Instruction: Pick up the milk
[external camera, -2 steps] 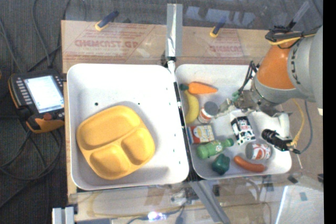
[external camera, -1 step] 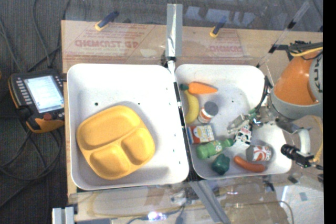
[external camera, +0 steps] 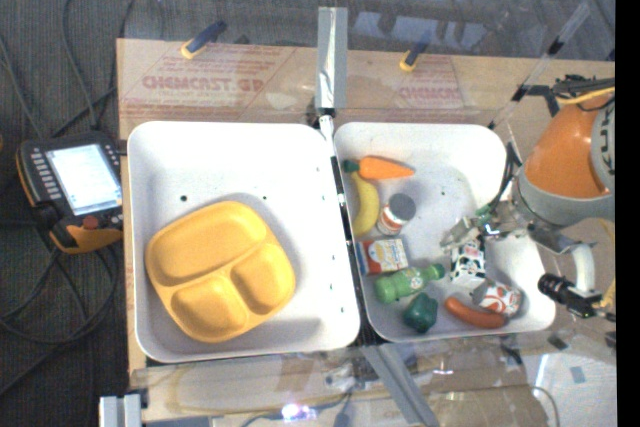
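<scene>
Tray [external camera: 222, 267]: yellow, glossy plastic, three compartments, in the left bin [external camera: 160, 165].
Milk [external camera: 467, 261]: small carton with black cow spots, upright in the right bin [external camera: 440, 137].
Claw [external camera: 470, 233]: just above the milk, touching it; its opening I cannot tell.
Right bin also holds: carrot [external camera: 385, 168], banana [external camera: 366, 205], green bottle [external camera: 405, 283], sausage [external camera: 476, 314].

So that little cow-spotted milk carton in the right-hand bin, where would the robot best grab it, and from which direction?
Probably from straight above, fingers closing across the flat sides of the milk carton. It seems to stand upright, so its top is exposed. The gripper is right beside it already. Lower down it looks crowded: a green bottle to its left, a sausage in front.
</scene>
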Robot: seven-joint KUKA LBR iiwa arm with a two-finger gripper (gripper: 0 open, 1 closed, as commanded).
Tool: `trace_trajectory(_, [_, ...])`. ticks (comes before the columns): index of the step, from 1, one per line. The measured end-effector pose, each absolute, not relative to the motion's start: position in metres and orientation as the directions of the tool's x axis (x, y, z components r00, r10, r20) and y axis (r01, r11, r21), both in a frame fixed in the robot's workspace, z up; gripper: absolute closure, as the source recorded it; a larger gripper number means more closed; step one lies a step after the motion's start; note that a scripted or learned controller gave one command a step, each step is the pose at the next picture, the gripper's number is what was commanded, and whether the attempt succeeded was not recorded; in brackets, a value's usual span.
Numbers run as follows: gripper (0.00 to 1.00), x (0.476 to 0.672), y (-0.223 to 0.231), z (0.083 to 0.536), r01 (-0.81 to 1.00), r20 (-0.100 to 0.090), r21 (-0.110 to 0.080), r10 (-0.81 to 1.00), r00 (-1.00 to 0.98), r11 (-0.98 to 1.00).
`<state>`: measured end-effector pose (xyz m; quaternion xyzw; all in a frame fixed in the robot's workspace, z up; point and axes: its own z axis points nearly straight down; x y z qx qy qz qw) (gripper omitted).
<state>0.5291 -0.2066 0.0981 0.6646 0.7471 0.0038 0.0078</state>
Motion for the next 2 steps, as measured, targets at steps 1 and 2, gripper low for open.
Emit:
trace_trajectory(1, [1.0, 0.519, -0.184, 0.175, 0.992, -0.001, -0.006, 0.992, 0.13, -0.13])
trace_trajectory(2, [1.0, 0.55, -0.178, 0.165, 0.955, -0.003, -0.006, 0.955, 0.296, -0.296])
